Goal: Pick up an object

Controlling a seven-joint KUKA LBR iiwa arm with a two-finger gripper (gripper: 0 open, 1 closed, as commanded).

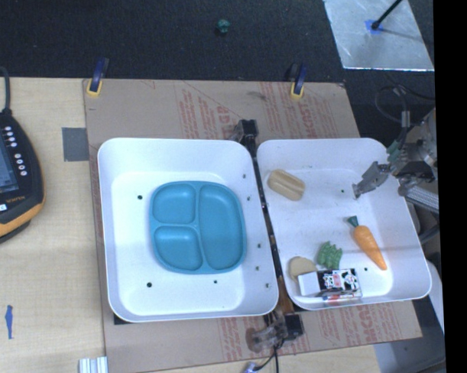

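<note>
In the right bin (335,151) — a toy carrot (368,246), a bread roll (286,185), a green broccoli piece (328,254) and a small printed carton (329,283), its lettering unreadable. The gripper (369,183) hovers at the bin's right edge, empty; finger state cannot be told. Left bin (118,171) — blue divided plate (197,226).

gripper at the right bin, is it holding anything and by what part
Nothing is held: the grey two-finger gripper hangs over bare floor of the right white bin.

You see two white bins (112,224) on brown cardboard (215,106) with red print, a blue divided plate (197,225), an orange carrot (369,247), green broccoli (328,255) and a tan bread roll (286,185).
</note>
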